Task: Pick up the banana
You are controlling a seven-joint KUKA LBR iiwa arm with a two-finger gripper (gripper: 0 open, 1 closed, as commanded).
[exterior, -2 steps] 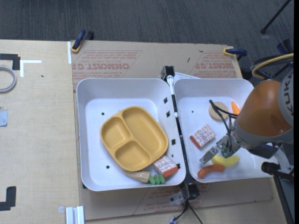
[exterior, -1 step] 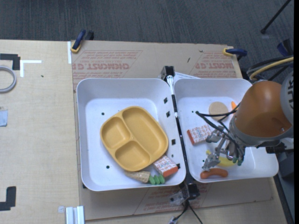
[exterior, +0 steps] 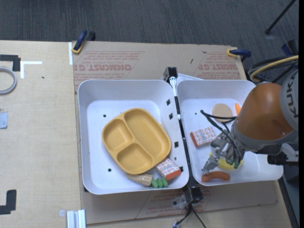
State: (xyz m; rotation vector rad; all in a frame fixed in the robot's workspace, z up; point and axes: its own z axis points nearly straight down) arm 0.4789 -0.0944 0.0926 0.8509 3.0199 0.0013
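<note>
One fixed camera, mounted above the table (exterior: 38,141), looking down at a slant from moderate height. Both white bins in frame: right bin (exterior: 199,96) around the end effector (exterior: 214,161), left bin (exterior: 95,91) to its left. Arm enters from the right edge.

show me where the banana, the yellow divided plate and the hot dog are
banana (exterior: 228,164), camera view, on its yellow body under the gripper
yellow divided plate (exterior: 136,140), camera view, on its centre ridge
hot dog (exterior: 216,176), camera view, on its middle
</note>
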